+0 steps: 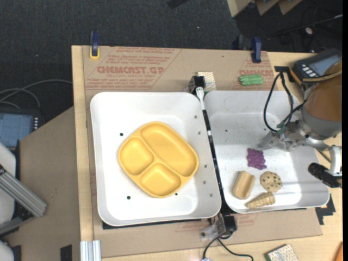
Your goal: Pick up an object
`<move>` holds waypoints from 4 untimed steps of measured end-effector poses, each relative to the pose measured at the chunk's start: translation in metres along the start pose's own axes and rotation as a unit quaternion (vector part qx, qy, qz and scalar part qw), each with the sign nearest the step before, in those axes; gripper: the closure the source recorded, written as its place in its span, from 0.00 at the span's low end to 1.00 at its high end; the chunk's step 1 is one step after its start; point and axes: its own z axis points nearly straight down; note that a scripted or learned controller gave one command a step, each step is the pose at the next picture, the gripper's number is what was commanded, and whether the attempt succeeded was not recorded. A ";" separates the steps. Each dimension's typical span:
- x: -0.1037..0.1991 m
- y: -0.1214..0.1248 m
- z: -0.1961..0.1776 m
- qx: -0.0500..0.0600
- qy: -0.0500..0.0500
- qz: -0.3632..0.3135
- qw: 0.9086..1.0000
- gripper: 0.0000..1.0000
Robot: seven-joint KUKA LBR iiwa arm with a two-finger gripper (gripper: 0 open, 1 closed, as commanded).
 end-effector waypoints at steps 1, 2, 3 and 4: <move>0.069 0.063 -0.001 -0.006 0.001 -0.008 1.000 0.00; 0.023 0.005 0.000 0.000 0.001 -0.001 1.000 0.00; -0.009 0.088 -0.001 -0.005 0.001 -0.005 1.000 0.00; 0.055 0.005 0.001 0.001 0.003 -0.005 1.000 0.00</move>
